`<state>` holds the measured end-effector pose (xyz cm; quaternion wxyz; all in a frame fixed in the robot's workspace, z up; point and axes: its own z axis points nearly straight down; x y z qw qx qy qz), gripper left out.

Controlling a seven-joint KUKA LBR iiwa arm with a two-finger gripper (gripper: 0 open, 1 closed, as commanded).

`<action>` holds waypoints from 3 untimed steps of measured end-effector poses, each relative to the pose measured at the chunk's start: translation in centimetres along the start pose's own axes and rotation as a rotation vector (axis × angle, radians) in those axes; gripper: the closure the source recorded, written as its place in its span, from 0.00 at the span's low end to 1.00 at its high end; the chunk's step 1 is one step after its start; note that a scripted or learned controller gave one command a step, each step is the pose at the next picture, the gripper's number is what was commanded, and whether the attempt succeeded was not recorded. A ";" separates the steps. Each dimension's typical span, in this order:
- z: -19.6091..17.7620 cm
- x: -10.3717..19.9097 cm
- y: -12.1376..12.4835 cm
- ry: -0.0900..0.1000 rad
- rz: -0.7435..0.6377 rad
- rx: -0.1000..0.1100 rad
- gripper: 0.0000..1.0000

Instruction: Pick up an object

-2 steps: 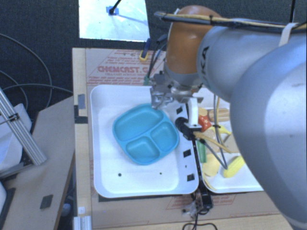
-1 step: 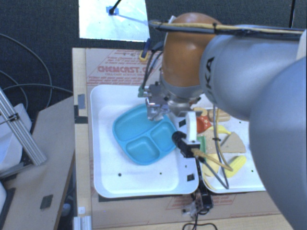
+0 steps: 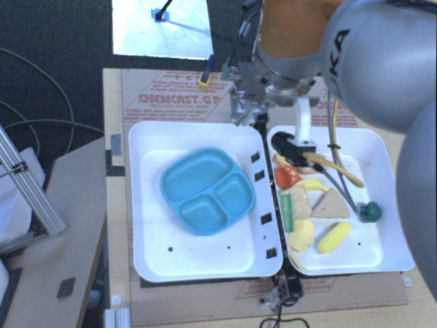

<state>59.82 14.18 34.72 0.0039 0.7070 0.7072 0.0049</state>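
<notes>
Nearest the camera, along the front of the view's right-hand bin (image 3: 369,255), lay a yellow corn cob (image 3: 334,237) and, just beside it toward the divider, a pale yellow fruit (image 3: 301,235). Behind these sat a green stick (image 3: 286,212) upright against the bin's inner wall, a tan wedge (image 3: 331,206) next to it, and a teal-ended utensil (image 3: 369,212) whose grey handle ran back across the pile. Farther in were a small banana (image 3: 314,184), a red tomato (image 3: 287,177) and a wooden spoon (image 3: 336,169) lying aslant over the grey handle.

Across the divider, the left-hand bin (image 3: 157,251) carried a blue divided plate (image 3: 208,190), turned at an angle, near its middle.

Beyond both bins a cardboard sheet (image 3: 177,100) with red lettering showed, with a small yellow-and-blue piece (image 3: 205,79) on its far edge. The gripper (image 3: 247,112) hung over the far end of the divider, above the bins' back rims and apart from all the food pieces; whether it was wide or narrow could not be told. Farthest back lay a shiny square panel (image 3: 160,16).
</notes>
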 end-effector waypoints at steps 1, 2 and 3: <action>16.4 1.3 -4.3 -0.003 -0.001 0.026 1.00; 12.4 6.4 -11.7 0.003 -0.011 0.015 1.00; 15.4 3.0 -4.6 -0.003 0.003 0.010 1.00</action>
